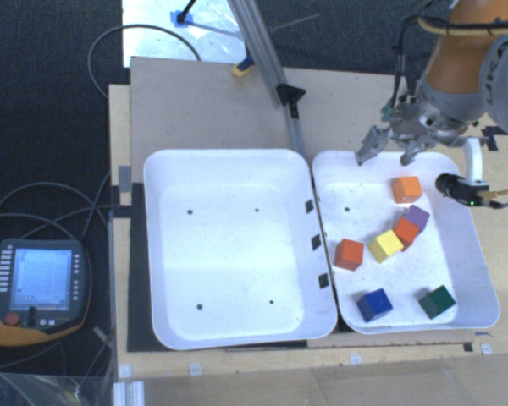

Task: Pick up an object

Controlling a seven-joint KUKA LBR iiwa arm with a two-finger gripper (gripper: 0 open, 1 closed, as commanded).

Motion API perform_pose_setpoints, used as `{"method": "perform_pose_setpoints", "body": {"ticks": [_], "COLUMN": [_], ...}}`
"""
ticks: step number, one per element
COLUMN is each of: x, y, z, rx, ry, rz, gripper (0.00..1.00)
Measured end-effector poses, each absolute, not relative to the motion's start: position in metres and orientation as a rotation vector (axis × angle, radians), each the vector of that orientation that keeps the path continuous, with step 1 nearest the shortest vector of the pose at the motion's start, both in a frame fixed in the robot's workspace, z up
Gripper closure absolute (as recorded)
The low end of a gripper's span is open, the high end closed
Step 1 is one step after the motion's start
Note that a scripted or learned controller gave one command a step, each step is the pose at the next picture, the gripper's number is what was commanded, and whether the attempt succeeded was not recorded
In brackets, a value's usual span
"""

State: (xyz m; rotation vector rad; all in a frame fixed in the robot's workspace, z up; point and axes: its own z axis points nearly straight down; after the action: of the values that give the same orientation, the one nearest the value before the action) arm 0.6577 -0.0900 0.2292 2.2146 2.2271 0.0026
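End effector [388, 150] sits over the far rim of the right bin [466, 311], fingers spread apart, nothing between them — open and holding no block. Arm [470, 49] comes in from the upper right, orange band above the wrist.

Room to move: left bin [165, 176] has only a few small dark dots on its floor, wide open white surface. The two bins touch along the middle, with small black clips on that shared edge. Right bin's far-left corner, right under the end effector, is bare; blocks crowd the middle and near side. Bare counter [203, 100] lies beyond the bins; a grey pole [258, 36] slants across it down to the bins' junction.

Blocks, all in the right bin:
- orange block [406, 189] — nearest the end effector, stands alone toward the far right, sharp-edged cube.
- purple block [417, 217], red-orange block [405, 231] and yellow block [387, 245] — touching in a slanted chain, tight, little finger room between.
- second orange block [349, 254] — just left of the yellow one, small gap.
- blue block [374, 304] — near edge, close to the rim.
- green block [437, 300] — near right corner, apart from the blue one.

Teach pendant [35, 290] lies off the counter at left, cables looping around it.
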Motion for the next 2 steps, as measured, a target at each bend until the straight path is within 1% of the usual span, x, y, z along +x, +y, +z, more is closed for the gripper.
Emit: {"method": "perform_pose_setpoints", "body": {"ticks": [1, 2], "x": [0.658, 0.662], "y": [-0.09, -0.083], "z": [0.229, 0.184], "rx": [2.214, 2.216], "ry": [2.227, 2.228], "rz": [0.002, -0.002], "gripper": [0.0, 0.0]}}
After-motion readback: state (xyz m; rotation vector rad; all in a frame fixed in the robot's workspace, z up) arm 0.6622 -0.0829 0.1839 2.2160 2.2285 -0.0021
